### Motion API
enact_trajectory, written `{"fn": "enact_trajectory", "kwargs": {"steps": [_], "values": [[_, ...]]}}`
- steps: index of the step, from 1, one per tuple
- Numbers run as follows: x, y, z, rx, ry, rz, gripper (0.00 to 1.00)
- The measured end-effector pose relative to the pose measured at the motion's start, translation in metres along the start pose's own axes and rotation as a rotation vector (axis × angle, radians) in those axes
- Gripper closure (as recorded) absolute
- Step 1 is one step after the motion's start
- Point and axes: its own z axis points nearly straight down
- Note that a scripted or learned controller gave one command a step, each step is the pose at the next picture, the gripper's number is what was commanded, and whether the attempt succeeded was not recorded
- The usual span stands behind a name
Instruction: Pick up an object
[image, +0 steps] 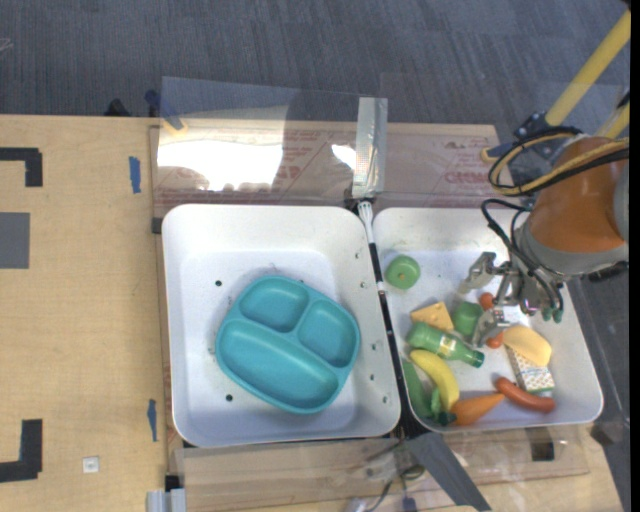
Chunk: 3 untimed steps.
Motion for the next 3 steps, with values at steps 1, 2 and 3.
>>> {"fn": "enact_trajectory", "kwargs": {"steps": [1,2,3], "values": [[-0.004,0.001,-0.013,0.001,-0.012,-0.001,1.00],[-0.003,0.001,-0.012,0.001,-0.010,-0.001,0.00],[0.024,-0.017,0.000,-0.002,-0.002,0.043,0.00]]}}
